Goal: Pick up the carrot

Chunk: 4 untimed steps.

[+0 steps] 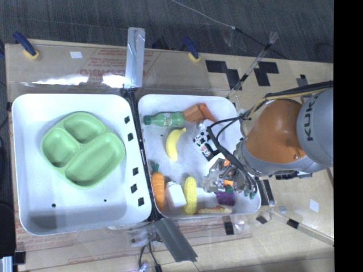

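One carrot [158,189] is noted at the right bin's [227,102] left wall near the front corner, long axis along that wall. Gripper [222,179] is placed toward the front right corner (finger state cannot be told), carrot well leftward.

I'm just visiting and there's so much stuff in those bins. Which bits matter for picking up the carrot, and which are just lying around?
For the job:
carrot
gripper
right bin

Just lying about:
banana
green bottle
corn cob
green divided plate
left bin
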Motion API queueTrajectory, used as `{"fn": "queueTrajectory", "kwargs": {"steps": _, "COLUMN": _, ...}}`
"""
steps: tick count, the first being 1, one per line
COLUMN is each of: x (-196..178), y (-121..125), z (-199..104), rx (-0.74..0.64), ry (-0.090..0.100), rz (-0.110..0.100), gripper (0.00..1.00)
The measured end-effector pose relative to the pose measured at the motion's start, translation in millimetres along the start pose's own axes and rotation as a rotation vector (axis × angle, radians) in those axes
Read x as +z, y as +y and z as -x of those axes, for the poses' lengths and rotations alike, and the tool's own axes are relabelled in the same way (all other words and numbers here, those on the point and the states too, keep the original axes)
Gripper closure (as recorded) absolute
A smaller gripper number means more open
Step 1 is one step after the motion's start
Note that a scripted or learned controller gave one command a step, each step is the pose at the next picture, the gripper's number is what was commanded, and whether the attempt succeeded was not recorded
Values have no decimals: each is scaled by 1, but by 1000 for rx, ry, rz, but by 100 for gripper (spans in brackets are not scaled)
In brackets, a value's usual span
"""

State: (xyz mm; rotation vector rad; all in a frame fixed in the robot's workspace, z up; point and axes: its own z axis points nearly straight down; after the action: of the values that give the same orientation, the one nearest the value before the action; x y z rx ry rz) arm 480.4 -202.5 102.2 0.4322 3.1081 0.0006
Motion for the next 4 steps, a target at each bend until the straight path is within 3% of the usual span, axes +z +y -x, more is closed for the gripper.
{"fn": "queueTrajectory", "kwargs": {"steps": 1, "x": -55, "y": 41, "z": -13, "rx": -36, "ry": -2, "rz": 1, "gripper": 100}}
{"fn": "queueTrajectory", "kwargs": {"steps": 2, "x": -53, "y": 40, "z": -14, "rx": -35, "ry": 3, "rz": 0, "gripper": 0}}
{"fn": "queueTrajectory", "kwargs": {"steps": 3, "x": 10, "y": -7, "z": -1, "rx": -163, "ry": 2, "rz": -1, "gripper": 0}}
{"fn": "queueTrajectory", "kwargs": {"steps": 4, "x": -1, "y": -5, "z": 0, "rx": -169, "ry": 0, "rz": -1, "gripper": 100}}
